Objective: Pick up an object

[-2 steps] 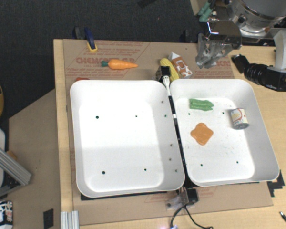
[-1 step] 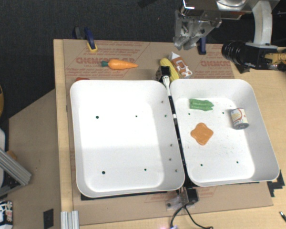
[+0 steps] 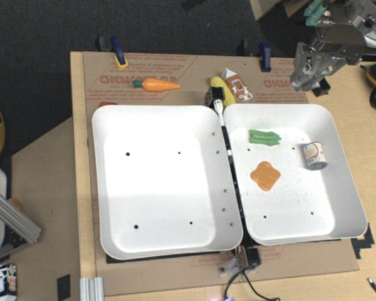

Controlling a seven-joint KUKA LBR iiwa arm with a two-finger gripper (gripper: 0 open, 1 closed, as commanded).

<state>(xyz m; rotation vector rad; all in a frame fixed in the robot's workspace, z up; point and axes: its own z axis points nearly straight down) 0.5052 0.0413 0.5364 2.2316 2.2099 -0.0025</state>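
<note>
Camera view: gripper [image 3: 308, 80] upper right, finger state cannot tell. Right bin [image 3: 338, 199]: can [image 3: 314, 155], orange piece [image 3: 265, 175], green piece [image 3: 264, 137]. Risk: can rolls, grasp slips.

I count two shallow white plastic bins, the left bin [image 3: 113, 187] and the right bin [image 3: 338, 205]. In the right one I count three things: one flat green piece [image 3: 264, 137], one flat orange piece [image 3: 265, 175] and one small silver can [image 3: 314, 155]. On the far board I count one orange toy carrot [image 3: 156, 85], one yellow toy corn cob [image 3: 220, 86] and two blue clamps [image 3: 119, 52].
</note>
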